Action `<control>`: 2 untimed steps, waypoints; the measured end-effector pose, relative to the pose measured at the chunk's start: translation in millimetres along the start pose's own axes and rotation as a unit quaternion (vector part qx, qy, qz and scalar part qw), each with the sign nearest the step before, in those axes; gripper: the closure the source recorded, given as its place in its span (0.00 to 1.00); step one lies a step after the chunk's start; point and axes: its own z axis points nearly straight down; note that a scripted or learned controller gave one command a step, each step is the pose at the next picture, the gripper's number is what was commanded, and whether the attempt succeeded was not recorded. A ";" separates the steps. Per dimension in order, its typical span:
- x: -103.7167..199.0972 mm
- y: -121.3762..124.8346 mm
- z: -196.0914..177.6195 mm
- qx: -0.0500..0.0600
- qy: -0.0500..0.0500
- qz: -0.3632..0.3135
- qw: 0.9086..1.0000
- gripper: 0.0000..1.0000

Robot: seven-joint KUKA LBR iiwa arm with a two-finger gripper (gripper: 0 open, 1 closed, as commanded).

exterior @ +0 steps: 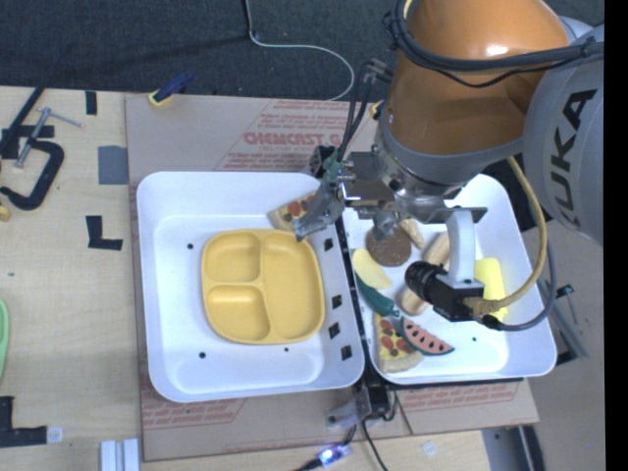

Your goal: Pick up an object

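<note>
Gripper point(392, 226) over right bin point(510, 356) (finger state unclear), yellow block point(490, 278) upright, long axis near-far.

**Orange Dome, Grey Casing: Your Arm Up Close**

Your KUKA arm point(549, 135) wears a smooth grey shell, and you can read the tail of its maker's name, "UKA", in dark letters down the casing at the right. Above the wrist you see the orange band point(471, 67), a glossy, rounded dome catching a white highlight. Black cables point(422, 37) loop across its top and side. Below it you find a darker grey metal collar, then a cluster of silver brackets and fittings. A white upright piece point(461, 243) drops to a black cylindrical part point(437, 287). A yellow cable point(535, 253) curves down your arm's right side, and thin dark wires trail from the left.
</note>
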 end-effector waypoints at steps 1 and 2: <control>57.7 -0.5 -0.8 0.005 -0.001 -0.001 1.000 0.00; 54.9 -0.1 -10.4 0.006 -0.002 0.001 1.000 1.00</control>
